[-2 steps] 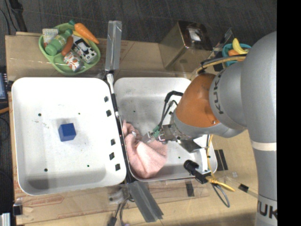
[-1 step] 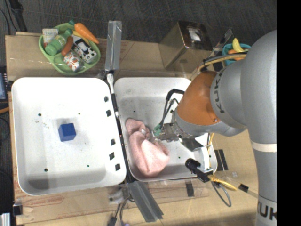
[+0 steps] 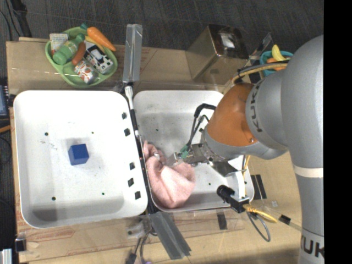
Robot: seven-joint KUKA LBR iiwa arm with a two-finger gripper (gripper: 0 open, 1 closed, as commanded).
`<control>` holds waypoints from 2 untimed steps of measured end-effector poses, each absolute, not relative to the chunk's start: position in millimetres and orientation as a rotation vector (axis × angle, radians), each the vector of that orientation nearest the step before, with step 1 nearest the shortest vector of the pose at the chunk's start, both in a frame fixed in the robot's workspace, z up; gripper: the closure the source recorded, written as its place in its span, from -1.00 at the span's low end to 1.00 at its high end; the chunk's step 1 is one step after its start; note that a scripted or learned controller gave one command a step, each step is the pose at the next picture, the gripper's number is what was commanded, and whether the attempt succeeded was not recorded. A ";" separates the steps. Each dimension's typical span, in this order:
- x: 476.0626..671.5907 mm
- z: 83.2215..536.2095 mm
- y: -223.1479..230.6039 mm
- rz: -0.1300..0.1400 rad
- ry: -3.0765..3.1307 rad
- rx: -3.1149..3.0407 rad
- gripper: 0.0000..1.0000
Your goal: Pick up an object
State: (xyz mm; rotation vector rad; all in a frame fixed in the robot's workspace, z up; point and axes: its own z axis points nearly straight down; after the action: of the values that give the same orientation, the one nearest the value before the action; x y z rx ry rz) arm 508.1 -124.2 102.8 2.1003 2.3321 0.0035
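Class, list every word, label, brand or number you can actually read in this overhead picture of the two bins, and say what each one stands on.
"KUKA", partly legible in dark letters running down the grey arm housing, beside the orange band.
"KU", cut off by the frame edge, low on the arm's grey column.
Packets in the green bowl carry print that is too small and blurred to read.
The cardboard box has a pale label, unreadable.

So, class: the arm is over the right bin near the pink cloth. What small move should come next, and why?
Probably a short descent onto the pink cloth. The pincer sits at its upper edge in the right bin, and nothing shows between its fingers.
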 end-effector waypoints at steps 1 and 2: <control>508.6 112.0 -123.9 0.002 2.339 2.093 1.00; 508.7 112.1 -123.9 0.002 2.338 2.093 -1.00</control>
State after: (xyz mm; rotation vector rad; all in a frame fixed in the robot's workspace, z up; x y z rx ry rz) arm 508.7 -123.9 112.1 2.0930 2.3382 0.0017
